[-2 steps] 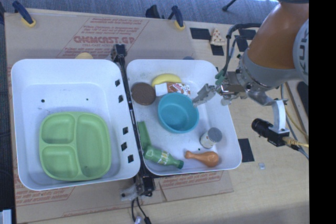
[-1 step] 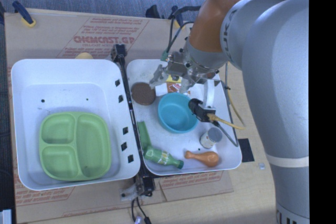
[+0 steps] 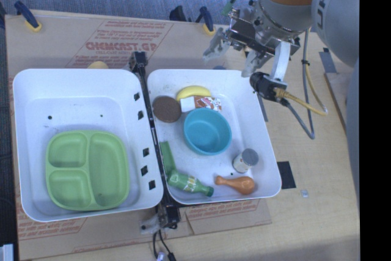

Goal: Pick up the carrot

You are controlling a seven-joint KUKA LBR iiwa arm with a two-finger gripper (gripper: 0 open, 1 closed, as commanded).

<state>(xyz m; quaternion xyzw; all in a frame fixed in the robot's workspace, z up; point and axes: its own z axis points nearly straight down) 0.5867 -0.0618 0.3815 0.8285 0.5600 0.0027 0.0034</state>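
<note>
The only orange item I can take for the carrot (image 3: 236,183) is a tapered piece with a pale thin end. It lies flat in the near right corner of the right bin (image 3: 261,131). My gripper (image 3: 232,57) hangs above the far rim of that bin, well away from the carrot. Its two fingers are spread, so it is open, and nothing is between them.
The right bin also holds a blue bowl (image 3: 208,131), a yellow banana (image 3: 193,93), a brown disc (image 3: 166,109), a small carton (image 3: 208,104), a grey can (image 3: 245,160) beside the carrot, and a green bottle (image 3: 189,183). A green divided plate (image 3: 88,169) lies in the left bin (image 3: 36,88).
</note>
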